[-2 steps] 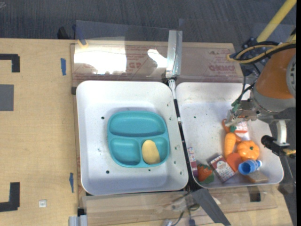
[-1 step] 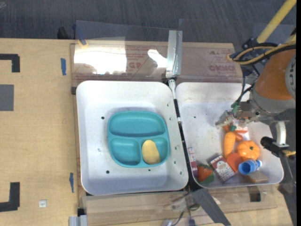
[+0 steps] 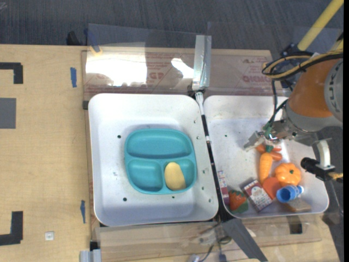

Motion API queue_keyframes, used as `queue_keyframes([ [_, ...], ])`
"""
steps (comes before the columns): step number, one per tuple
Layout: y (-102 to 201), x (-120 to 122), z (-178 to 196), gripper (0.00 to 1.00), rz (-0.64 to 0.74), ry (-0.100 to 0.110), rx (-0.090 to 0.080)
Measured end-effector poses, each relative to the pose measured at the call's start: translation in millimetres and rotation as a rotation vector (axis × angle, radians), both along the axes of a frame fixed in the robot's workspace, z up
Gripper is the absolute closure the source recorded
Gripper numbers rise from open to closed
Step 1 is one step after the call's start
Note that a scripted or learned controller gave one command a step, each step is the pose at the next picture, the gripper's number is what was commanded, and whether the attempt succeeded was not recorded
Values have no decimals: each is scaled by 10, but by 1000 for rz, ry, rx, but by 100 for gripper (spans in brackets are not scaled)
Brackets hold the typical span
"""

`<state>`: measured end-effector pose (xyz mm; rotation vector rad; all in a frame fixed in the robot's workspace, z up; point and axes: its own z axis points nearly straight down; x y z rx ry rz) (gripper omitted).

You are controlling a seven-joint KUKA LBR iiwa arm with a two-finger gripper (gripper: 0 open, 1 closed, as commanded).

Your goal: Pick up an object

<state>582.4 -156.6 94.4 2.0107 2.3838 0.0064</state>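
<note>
Camera view: the two-finger gripper (image 3: 264, 141), finger state not discernible, is placed at the orange plastic carrot's (image 3: 265, 164) leafy top; its long axis runs toward 6 o'clock.

Grey arm (image 3: 334, 94) with broad orange band, looped yellow and black cables, small metallic gripper (image 3: 264, 139)

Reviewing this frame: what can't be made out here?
- Gripper fingers: too small and blurred in the camera view to tell open or shut, or whether they touch the carrot.
- Box label: too small to read.
- Arm: cut off by the right edge.
</note>
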Motion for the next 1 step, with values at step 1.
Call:
queue_keyframes([
  [1,-14,30,100,100,-1,-8,-3],
])
